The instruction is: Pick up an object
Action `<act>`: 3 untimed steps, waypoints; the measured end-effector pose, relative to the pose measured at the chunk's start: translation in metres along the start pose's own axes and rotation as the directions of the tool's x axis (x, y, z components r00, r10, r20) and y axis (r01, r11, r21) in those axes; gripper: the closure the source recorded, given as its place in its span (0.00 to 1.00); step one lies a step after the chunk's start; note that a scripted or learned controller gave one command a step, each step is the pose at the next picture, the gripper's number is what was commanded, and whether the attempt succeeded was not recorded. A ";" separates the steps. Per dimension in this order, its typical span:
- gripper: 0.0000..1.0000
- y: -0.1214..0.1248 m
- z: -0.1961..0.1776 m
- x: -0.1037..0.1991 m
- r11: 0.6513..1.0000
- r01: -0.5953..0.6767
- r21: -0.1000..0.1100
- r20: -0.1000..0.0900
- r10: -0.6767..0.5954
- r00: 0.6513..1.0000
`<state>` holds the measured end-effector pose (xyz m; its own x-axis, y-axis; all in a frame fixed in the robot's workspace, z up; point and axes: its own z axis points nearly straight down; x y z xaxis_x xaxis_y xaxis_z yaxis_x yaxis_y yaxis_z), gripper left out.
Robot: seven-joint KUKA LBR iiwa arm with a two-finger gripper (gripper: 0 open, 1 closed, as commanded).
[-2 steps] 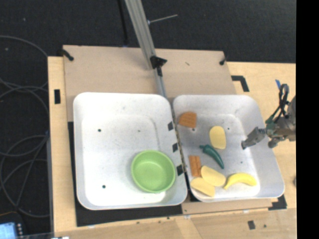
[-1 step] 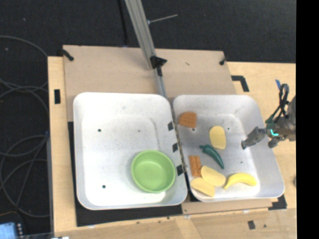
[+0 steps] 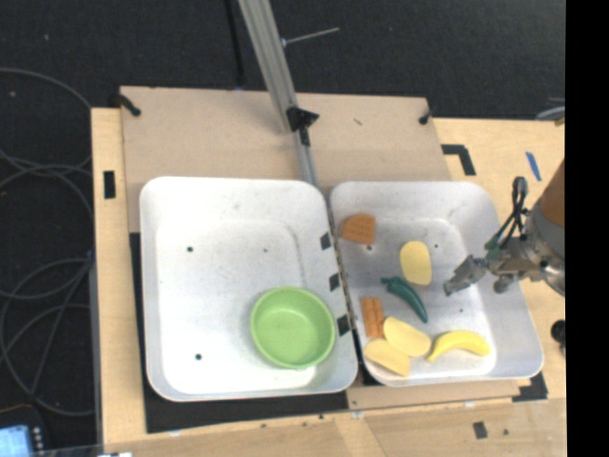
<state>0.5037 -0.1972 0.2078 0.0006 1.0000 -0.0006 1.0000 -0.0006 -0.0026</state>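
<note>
The right bin [image 3: 476, 203] holds several toy foods: a brown bread piece [image 3: 359, 228], a pale yellow oval [image 3: 415, 262], a dark green pepper [image 3: 407, 296], an orange block [image 3: 373, 317], two yellow potato-like pieces [image 3: 398, 346] and a banana [image 3: 459, 346]. My gripper [image 3: 468, 276] reaches in from the right edge and hangs over the right part of this bin, to the right of the yellow oval and the pepper. Nothing shows between its fingers.
A green bowl [image 3: 292, 327] sits in the left bin [image 3: 190, 217] near its front right corner. A slanted metal rail [image 3: 271, 60] runs from the top down to the gap between the bins. Black cables lie on the floor at left.
</note>
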 end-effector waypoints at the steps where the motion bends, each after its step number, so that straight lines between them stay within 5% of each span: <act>1: 0.00 -0.006 0.047 -0.008 1.000 0.000 0.001 0.000 0.000 1.000; 2: 0.00 -0.012 0.091 -0.011 1.000 0.000 0.001 0.000 0.000 1.000; 3: 1.00 -0.010 0.078 -0.013 1.000 -0.006 -0.007 0.001 0.006 1.000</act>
<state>0.4938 -0.2098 0.1300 0.0063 1.0000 -0.0018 1.0000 -0.0063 0.0046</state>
